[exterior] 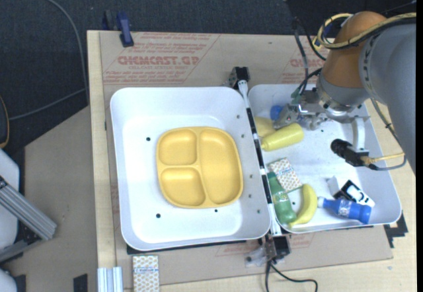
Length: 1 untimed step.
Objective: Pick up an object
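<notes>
Two bins [125, 152] (one plate [198, 166])

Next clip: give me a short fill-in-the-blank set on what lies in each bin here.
1. The yellow divided plate lies in the ____ bin.
2. That plate has ____ compartments.
3. The banana lies in the ____ bin, beside the green bottle.
4. The hand hangs over the ____ bin, near the yellow bottle.

Missing words: left; three; right; right
</notes>
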Motion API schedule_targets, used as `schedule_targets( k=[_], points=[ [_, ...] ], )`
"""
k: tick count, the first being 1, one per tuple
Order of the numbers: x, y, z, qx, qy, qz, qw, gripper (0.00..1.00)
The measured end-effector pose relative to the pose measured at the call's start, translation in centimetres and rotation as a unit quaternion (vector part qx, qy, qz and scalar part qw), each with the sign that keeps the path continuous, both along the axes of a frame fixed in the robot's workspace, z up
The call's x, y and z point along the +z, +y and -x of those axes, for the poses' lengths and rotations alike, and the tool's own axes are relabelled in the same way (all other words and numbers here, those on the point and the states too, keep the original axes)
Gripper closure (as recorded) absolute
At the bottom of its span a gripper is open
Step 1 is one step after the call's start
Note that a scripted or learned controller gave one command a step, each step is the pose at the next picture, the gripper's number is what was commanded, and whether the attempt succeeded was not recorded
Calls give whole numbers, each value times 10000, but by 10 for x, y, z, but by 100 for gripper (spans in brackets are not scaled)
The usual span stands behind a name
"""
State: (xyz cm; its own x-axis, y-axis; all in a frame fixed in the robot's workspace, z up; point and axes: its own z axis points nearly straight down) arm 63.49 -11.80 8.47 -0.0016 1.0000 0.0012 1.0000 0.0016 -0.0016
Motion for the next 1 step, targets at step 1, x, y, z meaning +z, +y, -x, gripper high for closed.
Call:
schedule_targets(
  k=[1],
  points=[
    [10, 0, 0, 1, -8, 4, 10000, 100]
  ],
)
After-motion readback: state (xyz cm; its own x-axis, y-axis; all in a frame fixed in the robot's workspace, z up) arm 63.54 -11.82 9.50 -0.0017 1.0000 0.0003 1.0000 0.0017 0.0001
